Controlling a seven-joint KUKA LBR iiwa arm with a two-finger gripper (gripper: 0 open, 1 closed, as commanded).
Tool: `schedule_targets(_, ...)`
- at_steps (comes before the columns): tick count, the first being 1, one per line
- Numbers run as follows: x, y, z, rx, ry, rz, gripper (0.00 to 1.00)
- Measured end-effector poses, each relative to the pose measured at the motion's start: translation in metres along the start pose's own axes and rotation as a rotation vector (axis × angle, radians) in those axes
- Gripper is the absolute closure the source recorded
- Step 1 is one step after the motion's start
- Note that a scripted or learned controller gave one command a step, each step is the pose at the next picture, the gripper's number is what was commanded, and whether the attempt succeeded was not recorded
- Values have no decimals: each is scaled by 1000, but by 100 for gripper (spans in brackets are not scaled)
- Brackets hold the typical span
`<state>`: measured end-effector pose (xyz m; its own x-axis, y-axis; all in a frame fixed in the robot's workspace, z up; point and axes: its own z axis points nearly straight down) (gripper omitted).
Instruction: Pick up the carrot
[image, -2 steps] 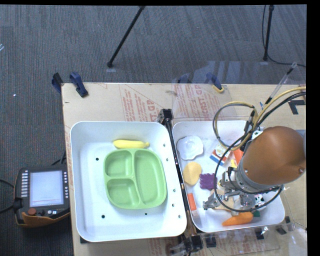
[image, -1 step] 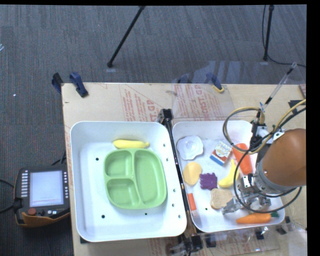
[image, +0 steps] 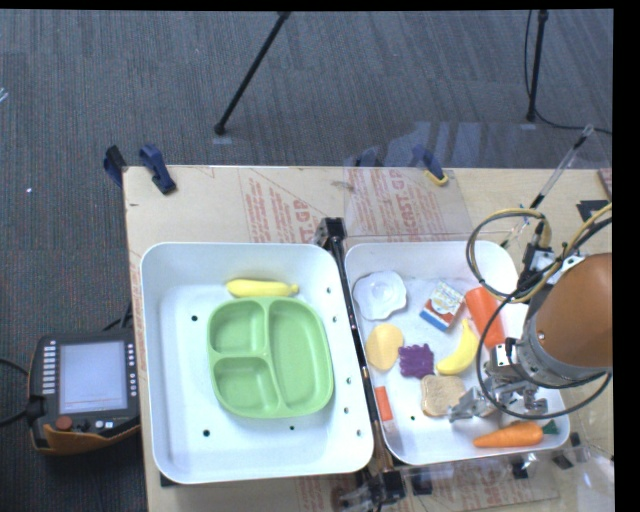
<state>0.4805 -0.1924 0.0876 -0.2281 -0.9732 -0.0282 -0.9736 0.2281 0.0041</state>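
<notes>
The carrot (image: 508, 436) is orange and tapered. It lies flat along the near wall of the right bin (image: 400, 450), near that bin's front right corner. My gripper (image: 472, 405) hangs low over the same bin, just up and left of the carrot, between it and a slice of bread (image: 437, 395). Nothing is visibly held by it. The grey wrist with its orange band (image: 590, 310) looms above and hides the bin's right side.
The right bin also holds a banana (image: 460, 350), purple grapes (image: 415, 359), a yellow lemon-like piece (image: 383, 346), a white egg-like piece (image: 380, 293), a small carton (image: 443, 305), an orange cylinder (image: 483, 310) and a thin orange stick (image: 382, 402). In the left bin (image: 170, 400) sit a green divided plate (image: 270, 358) and a yellow piece (image: 262, 288).
</notes>
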Motion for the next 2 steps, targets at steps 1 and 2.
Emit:
schedule_targets(1, 2, 0, 0, 0, -2, 41, 0)
schedule_targets(2, -11, 7, 2, -1, 17, -76, 0)
